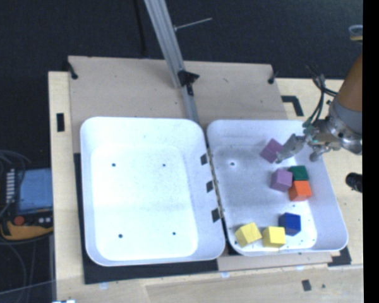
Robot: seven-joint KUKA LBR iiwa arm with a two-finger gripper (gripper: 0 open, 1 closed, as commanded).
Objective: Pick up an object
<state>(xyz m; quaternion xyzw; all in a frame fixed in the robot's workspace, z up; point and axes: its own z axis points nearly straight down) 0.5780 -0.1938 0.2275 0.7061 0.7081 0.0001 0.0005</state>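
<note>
The right bin (240, 169) holds several small blocks. A purple block (272, 149) lies near the bin's upper middle, and a second purple block (281, 180) sits below it. A green block (298, 172) and an orange block (300, 190) sit together at the right. A blue block (290, 223) and two yellow blocks (248, 234) (274, 236) lie along the front. My gripper (303, 148) hangs over the bin's upper right, just right of the upper purple block and above the green one. Its fingers are spread with nothing between them.
The left bin (142, 188) stands beside the right one. A slanted metal post (167, 40) rises from the back of the bench between the bins. A blue device with cables (35, 191) sits off the bench at the left.
</note>
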